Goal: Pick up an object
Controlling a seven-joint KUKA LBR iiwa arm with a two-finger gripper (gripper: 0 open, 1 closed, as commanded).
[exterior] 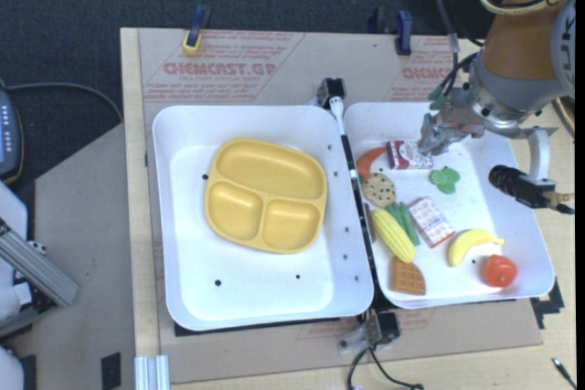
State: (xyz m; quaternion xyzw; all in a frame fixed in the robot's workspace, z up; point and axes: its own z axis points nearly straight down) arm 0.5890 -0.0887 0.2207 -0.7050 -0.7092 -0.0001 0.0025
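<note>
My gripper (430, 144) hangs over the far part of the right bin (530, 237), its tips just above a red and white packet (402, 155). Nothing shows between the fingers. In that bin lie a green broccoli piece (445, 179), a round cookie (377, 189), a corn cob (393, 232), a small red and white carton (429, 220), a banana (471, 244), a tomato (499, 270), a waffle (408, 277) and an orange-red piece (369, 162) by the left wall.
The left bin (178, 224) holds a yellow divided plate (266, 195). A black clip (331, 90) sits at the far end of the ridge between the bins. Blue and yellow clamps (194, 30) hold the cardboard base at the back edge.
</note>
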